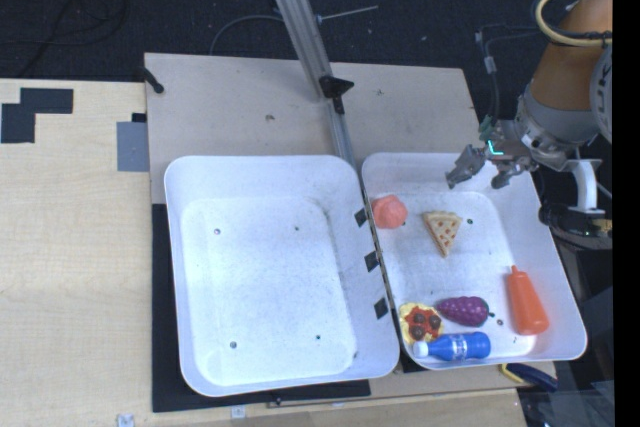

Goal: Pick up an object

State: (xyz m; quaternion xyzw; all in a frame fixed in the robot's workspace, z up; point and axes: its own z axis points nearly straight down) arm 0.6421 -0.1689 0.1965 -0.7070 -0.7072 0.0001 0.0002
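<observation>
Over the right bin's (560,215) back edge, the tool (485,170) hangs spread wide, gripping nothing, with the pizza slice (442,231) and pink ball (389,211) nearby.

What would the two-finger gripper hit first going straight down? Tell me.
Probably bare floor of the right white bin, near its far edge. The open two-finger gripper hangs above that spot; the tan pizza-slice toy lies nearer the camera. Height is unclear.

An aluminium rail (305,25) slants across the bench, its lower end near the left white bin's (190,177) upper right corner; black cables (90,0) lie beyond the bin.
</observation>
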